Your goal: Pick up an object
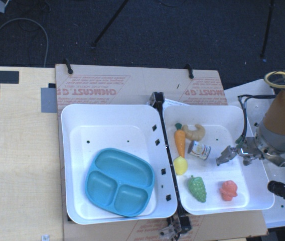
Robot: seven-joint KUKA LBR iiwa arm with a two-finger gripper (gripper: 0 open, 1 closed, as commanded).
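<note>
The right bin holds several toy foods. An orange carrot lies at its left beside a tan curved piece. A small silver can lies on its side in the middle. Below are a yellow lemon, a green bunch of grapes and a red strawberry. My gripper hangs low over the bin's right part, a short way right of the can and above the strawberry. Nothing is visibly held in it.
The left bin holds a blue divided plate. A black divider separates the bins. Both rest on cardboard over a pale wooden bench. The arm's orange band stands at the right edge.
</note>
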